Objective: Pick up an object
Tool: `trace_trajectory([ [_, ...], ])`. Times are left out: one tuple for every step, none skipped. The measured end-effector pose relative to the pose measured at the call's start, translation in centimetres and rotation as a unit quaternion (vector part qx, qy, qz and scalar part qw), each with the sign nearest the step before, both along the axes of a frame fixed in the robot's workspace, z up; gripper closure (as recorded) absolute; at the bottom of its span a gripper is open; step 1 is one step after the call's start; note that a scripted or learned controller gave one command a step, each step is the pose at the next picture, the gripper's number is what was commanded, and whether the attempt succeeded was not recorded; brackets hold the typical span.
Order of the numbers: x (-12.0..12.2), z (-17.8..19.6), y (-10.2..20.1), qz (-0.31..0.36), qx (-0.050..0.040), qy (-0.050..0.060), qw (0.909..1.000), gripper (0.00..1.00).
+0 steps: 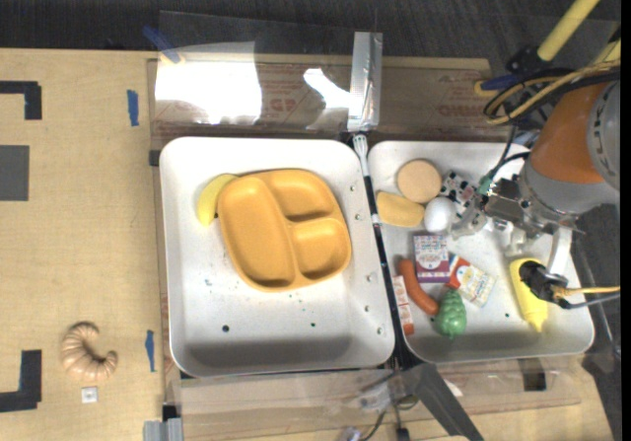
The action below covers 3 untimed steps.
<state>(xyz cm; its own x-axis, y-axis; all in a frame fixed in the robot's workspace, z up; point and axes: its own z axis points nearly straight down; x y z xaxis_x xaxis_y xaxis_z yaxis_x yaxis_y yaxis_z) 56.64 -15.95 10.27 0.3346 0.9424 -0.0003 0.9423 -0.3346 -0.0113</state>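
One by one from the near edge: passing a croissant-shaped toy (87, 350) lying alone on the tan board (79, 232) at the left, well apart from both bins.

Entering the right bin (577, 335): meeting a green toy (451, 316) near the front wall, touching a red sausage (418, 289) lying slantwise beside the divider. Finding a yellow banana-like toy (529, 303) near the right wall, with bare white floor opening between it and the green toy.

Coming to the gripper (525, 232), hanging over the bin's right half just beyond the yellow toy; being unable to tell whether open or closed. Following the grey arm (557, 187) up and right to its orange band (570, 138), crossing the bin's far right corner.

Crowding left of the gripper: a small printed box (431, 254), a white egg (437, 217), a yellow block (399, 209) and a round tan bun (419, 180), leaving little room there.

Looking into the left bin (197, 330): an orange divided plate (284, 227) sitting centrally, partly covering a yellow piece (207, 200).

Ending farthest back at a silver tape strip (365, 79).
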Motion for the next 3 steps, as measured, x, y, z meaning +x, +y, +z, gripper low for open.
trace_trajectory([
  [2.2,-1.7,2.2,0.023,-0.0034,-0.007,0.9997,0.00],
  [2.4,-0.9,2.2,0.021,-0.0034,-0.007,0.9997,1.00],
  [3.6,-1.6,-0.8,0.137,-0.0015,-0.009,0.9905,1.00],
])
